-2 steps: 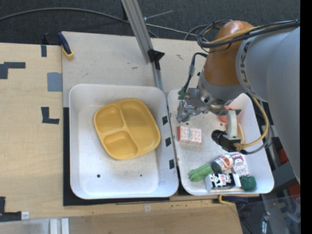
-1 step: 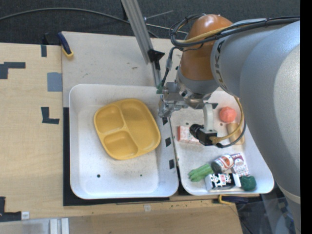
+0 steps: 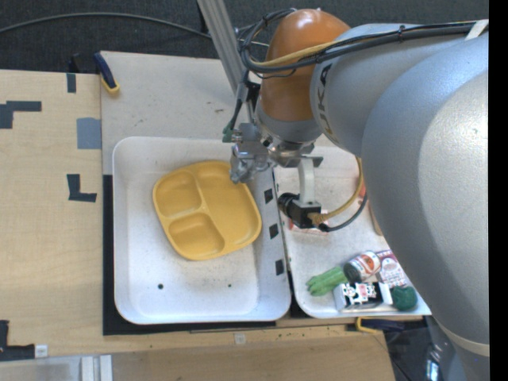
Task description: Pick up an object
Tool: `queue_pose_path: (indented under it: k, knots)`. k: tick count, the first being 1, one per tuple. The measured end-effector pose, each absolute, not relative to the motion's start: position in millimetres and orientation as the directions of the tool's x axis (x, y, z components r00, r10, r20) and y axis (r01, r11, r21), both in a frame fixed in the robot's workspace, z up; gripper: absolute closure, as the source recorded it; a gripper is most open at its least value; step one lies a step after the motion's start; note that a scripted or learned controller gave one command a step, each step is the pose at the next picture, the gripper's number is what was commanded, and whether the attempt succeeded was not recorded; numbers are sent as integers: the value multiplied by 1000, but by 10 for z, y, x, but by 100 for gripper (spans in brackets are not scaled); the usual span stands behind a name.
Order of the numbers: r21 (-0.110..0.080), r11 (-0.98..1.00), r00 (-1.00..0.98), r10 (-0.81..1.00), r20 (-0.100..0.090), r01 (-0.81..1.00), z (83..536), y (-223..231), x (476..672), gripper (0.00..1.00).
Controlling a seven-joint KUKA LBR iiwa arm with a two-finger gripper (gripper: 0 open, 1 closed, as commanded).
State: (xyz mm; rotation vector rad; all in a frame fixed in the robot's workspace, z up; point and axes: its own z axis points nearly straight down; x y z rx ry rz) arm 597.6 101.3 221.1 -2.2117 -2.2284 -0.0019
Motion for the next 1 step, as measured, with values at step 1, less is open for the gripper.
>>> queue_pose_path:
  k: [1]
  knots:
    - [-2,3,-3,1000,-2,1000,2207,972,5974,0]
